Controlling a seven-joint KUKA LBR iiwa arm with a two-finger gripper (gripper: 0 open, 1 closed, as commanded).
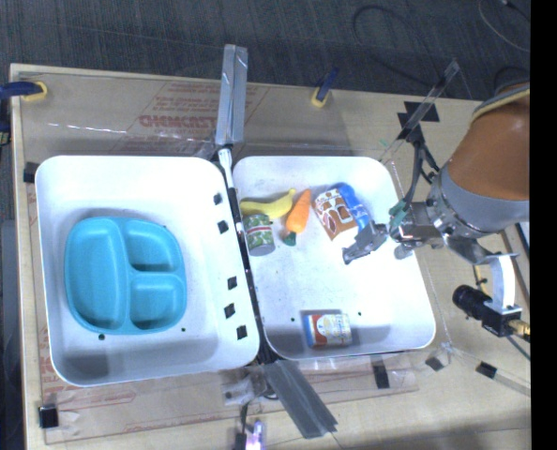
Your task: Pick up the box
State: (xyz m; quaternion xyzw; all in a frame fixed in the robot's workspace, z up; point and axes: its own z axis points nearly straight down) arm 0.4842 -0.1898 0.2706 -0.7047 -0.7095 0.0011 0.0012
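A: Hanging over the right bin point(419, 317), the hand point(363, 245) sat just below and to the right of the box point(338, 211), close to it but apart from it. Its two dark fingers pointed left and downward, spread a little, with nothing between them.

B: And the box itself?

A: It lay flat in the upper middle of the right bin, a brown and white pack with a blue end, tilted so that its blue end pointed up and to the right. A carrot point(298, 212) lay just to its left, and a banana point(267, 204) curved along the carrot's far side, the two touching or nearly so.

B: What else shared that bin?

A: A small can point(260, 233) with a green label stood below the banana, near the wall between the bins. Another can point(326, 327), red and white, lay on its side near the front edge, well apart from the rest.

B: The left bin?

A: The left bin point(63, 181) held a blue tray point(124, 273) with three compartments, set a little left of centre.

B: And the arm?

A: The arm point(489, 172) came in from the right, its orange band broad above the grey wrist, which hung over the right bin's rim. Both bins sat side by side on a pale counter point(119, 111), with a metal strip point(230, 97) running up from the gap between them.
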